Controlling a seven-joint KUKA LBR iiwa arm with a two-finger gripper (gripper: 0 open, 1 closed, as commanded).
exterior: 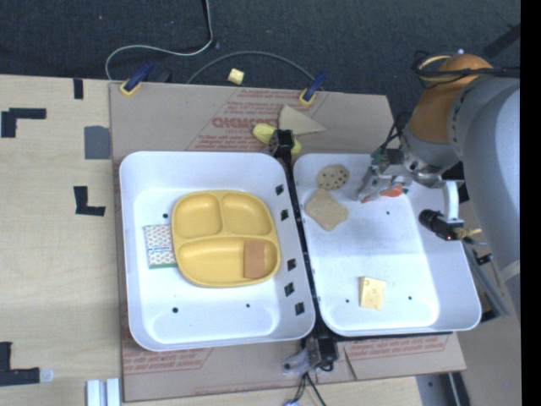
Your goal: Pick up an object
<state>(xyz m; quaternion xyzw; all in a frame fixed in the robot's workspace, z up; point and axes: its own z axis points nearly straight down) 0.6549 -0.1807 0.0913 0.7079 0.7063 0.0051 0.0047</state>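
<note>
Gripper (pixel 378 186) over right bin's (pixel 439 311) upper edge, finger state impossible to tell | cookie (pixel 333 176), bread piece (pixel 325 211) just left | cheese (pixel 372 293) well below

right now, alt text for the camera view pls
A grey robot arm's pincer hovers over the right bin, near a cookie, a tan slice and a cheese piece. The left bin holds a yellow divided plate.

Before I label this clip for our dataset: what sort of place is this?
Probably a robotics lab bench: two white bins clamped to cardboard, toy food such as a cookie inside, and a grey arm reaching in.
</note>
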